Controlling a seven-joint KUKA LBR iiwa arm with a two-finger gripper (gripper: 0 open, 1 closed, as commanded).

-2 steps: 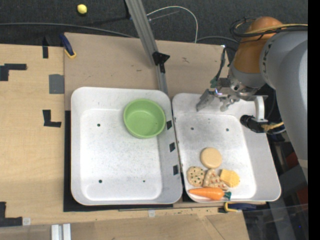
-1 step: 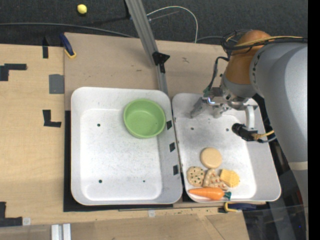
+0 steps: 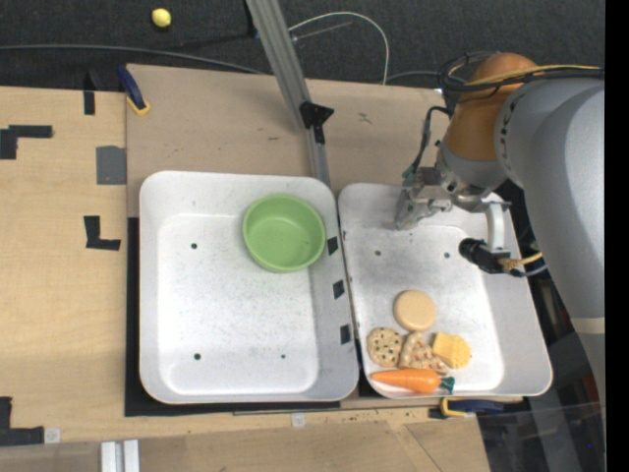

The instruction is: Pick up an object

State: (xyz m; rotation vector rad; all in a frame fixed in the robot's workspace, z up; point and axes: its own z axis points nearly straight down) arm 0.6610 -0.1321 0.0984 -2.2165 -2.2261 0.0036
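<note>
My gripper [image 3: 411, 214] hangs over the far edge of the right bin [image 3: 511, 362], well away from the food toys at the bin's near end. There lie a round tan biscuit [image 3: 415, 311], a chocolate-chip cookie [image 3: 383, 345], a pale cracker [image 3: 419, 350], a yellow cheese piece [image 3: 452, 349] and an orange carrot [image 3: 406, 382]. A green bowl [image 3: 284, 232] sits at the far right of the left bin [image 3: 177, 362]. Nothing shows between the gripper's tips.
A slanted metal pole [image 3: 285, 62] crosses above the gap between the bins. Cables loop behind the arm. A small yellow ball [image 3: 161, 17] lies on the dark floor at the far left. Wooden bench surrounds the bins.
</note>
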